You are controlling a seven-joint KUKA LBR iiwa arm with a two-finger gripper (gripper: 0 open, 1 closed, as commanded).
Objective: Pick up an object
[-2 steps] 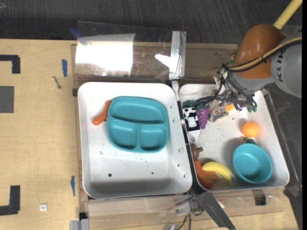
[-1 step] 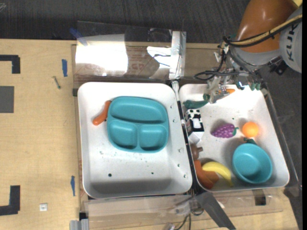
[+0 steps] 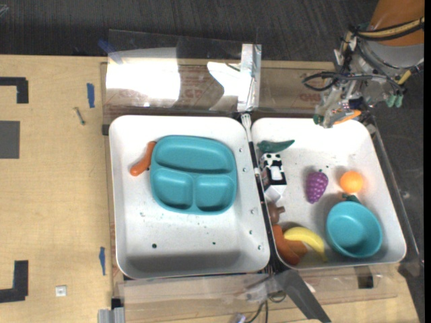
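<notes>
The right bin (image 3: 387, 200) holds a purple grape bunch (image 3: 316, 185), an orange (image 3: 351, 181), a teal bowl (image 3: 354, 229), a yellow banana (image 3: 304, 239), and a brown-orange item (image 3: 288, 249) beside the banana. Along its left wall lie a black-and-white toy (image 3: 273, 169) and a dark green piece (image 3: 275, 145). My gripper (image 3: 338, 113) hangs over the far right rim of this bin, well apart from every object, with cables around the wrist. Nothing shows beneath it except the bin edge.
The left bin (image 3: 128, 234) bears a teal divided plate (image 3: 194, 173) with an orange carrot-like piece (image 3: 141, 160) against its left side. A shiny plastic sheet (image 3: 182, 79) and a cardboard strip run behind both bins. A wooden bench top lies to the left.
</notes>
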